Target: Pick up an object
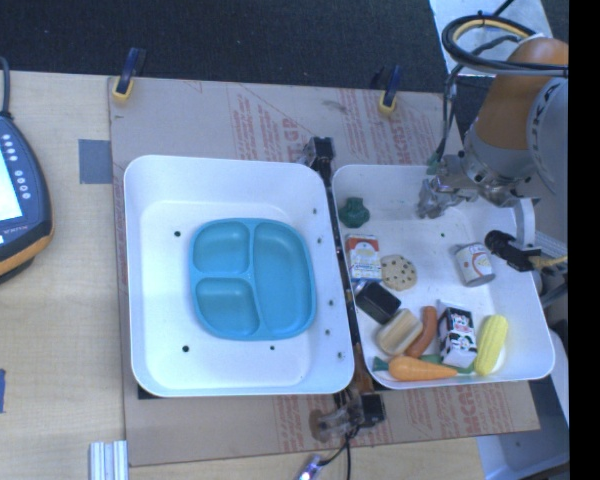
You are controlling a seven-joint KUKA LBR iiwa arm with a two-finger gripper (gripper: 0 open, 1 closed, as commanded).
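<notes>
My jaws [435, 200] hang over the right bin [540, 368], up near one o'clock. I cannot tell their state. The small can [473, 263] lies near, toward five o'clock. It looks round, so it might roll away if I bump it.

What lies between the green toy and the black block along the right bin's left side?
In the camera view, a red-and-white packet lies between the green toy and the black block.

It looked like a robotics lab. A teach pendant [5, 193] lay at the frame's left edge, and clamps [127, 74] pinned a cardboard sheet [230, 118] to the bench under two white bins [140, 268] holding toy food.
</notes>
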